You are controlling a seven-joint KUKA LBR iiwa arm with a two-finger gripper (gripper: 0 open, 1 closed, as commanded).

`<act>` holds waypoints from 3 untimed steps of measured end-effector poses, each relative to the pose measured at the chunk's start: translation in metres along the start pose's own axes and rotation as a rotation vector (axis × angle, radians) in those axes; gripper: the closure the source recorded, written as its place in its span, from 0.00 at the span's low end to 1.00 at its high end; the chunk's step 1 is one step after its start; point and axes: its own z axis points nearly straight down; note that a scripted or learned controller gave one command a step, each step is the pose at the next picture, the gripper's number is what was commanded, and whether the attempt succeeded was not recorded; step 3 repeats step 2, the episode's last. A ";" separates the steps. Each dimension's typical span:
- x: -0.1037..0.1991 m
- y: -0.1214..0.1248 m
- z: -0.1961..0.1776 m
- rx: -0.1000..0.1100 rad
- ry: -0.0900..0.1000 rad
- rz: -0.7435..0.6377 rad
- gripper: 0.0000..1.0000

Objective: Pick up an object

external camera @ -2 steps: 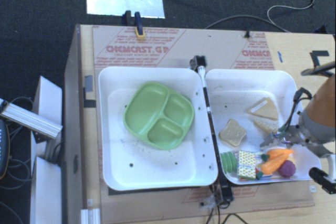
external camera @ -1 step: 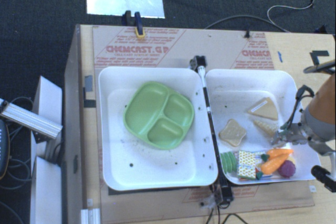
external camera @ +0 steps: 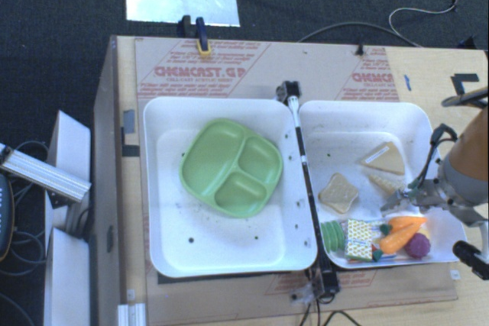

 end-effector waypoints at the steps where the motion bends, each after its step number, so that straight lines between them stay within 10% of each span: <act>1: 0.000 -0.001 0.011 0.003 0.001 0.000 0.00; 2: 0.000 0.000 0.000 0.000 0.000 -0.001 1.00; 3: 0.000 0.000 0.000 0.000 0.000 -0.001 1.00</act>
